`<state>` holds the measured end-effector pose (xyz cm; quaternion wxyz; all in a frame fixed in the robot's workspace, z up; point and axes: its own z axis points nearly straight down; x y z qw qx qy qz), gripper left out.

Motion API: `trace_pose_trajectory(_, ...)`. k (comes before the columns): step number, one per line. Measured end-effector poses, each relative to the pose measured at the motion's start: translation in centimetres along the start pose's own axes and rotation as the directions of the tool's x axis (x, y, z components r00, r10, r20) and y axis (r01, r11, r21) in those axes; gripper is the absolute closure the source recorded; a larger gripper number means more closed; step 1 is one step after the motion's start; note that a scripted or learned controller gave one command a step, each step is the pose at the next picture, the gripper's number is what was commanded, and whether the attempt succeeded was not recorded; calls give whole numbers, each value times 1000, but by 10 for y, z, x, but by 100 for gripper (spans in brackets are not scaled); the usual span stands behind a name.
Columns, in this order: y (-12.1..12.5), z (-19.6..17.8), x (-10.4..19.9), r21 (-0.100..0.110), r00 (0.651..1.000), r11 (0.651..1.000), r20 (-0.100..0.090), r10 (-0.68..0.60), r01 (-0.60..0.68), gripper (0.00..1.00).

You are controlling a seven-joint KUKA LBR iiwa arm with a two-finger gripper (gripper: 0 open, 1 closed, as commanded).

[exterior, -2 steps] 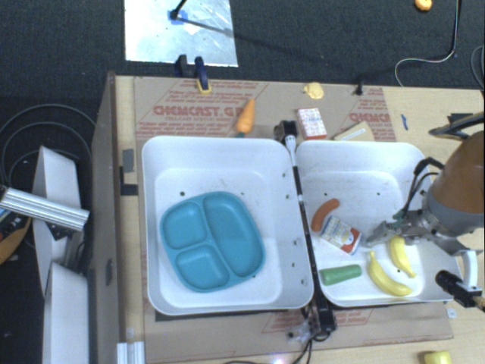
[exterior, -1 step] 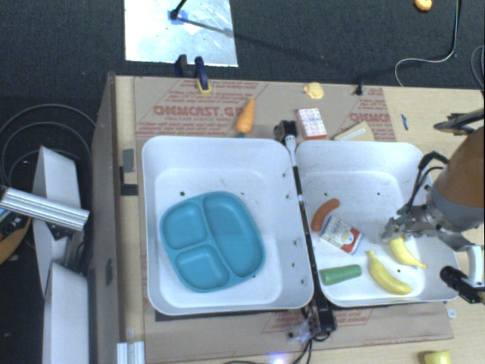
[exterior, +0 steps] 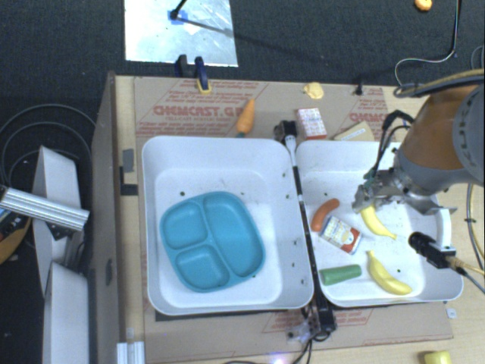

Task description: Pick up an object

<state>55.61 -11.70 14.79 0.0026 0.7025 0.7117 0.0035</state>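
Observation:
The right bin [exterior: 333, 169] holds a red sausage [exterior: 325, 212], a small white and orange packet [exterior: 341, 234], a green cylinder [exterior: 340, 274] and two bananas. One small banana [exterior: 376, 223] lies just below my gripper [exterior: 366, 200], which hangs low over the bin's middle, right by that banana's upper end. The larger banana [exterior: 388, 274] lies near the front right. Nothing shows held in the gripper. The arm's grey wrist and orange band [exterior: 436, 139] come in from the right.
The left bin [exterior: 163, 169] bears a blue divided plate [exterior: 211, 240]. Behind the bins, on the cardboard, lie a carrot [exterior: 245, 117], a small printed box [exterior: 311, 122] and a pale yellow piece [exterior: 314, 90].

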Motion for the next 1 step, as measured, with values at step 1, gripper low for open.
trace_pose_trajectory(1,-4,-39,67,4,1000,1000,0,2,-2,100)
